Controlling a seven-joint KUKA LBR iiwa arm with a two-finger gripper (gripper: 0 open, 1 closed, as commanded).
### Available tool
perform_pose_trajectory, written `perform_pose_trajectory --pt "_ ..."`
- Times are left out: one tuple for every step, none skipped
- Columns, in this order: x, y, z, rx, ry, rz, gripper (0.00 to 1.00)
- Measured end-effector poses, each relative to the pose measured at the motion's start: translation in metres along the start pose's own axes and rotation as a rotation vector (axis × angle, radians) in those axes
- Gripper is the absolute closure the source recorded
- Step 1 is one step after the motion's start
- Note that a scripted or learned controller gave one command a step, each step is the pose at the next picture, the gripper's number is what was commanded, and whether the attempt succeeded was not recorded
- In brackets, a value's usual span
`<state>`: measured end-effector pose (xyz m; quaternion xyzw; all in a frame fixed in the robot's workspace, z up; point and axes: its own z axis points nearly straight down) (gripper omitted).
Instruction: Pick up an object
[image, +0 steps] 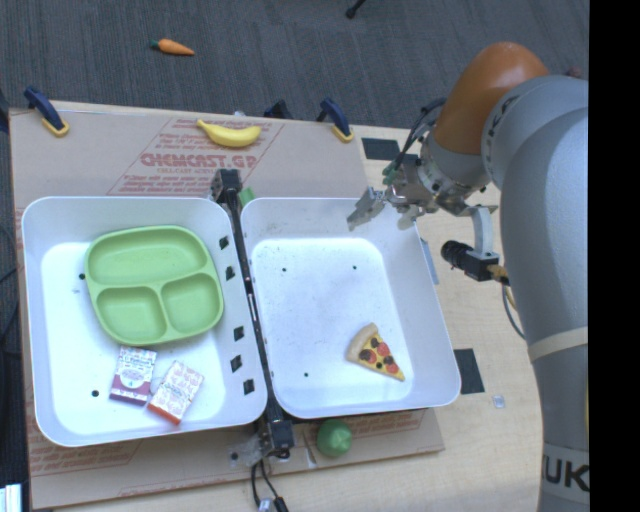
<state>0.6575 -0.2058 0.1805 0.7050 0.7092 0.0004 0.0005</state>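
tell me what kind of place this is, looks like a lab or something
Most likely a robotics lab bench for grasping trials. Two white bins sit clamped on a cardboard sheet, holding toy items such as a pizza slice and a green divided plate, with a grey robot arm reaching in.

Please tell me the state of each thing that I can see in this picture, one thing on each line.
Gripper: above the right bin's far rim, holding nothing.
Pizza slice: flat in the right bin.
Green plate: flat in the left bin.
Two small packets: flat beside the plate.
Banana: on cardboard outside the bins.
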Motion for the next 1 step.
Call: perform_pose_trajectory --pt "0.0345 -0.0016 0.0901 0.006 0.002 0.0 0.0"
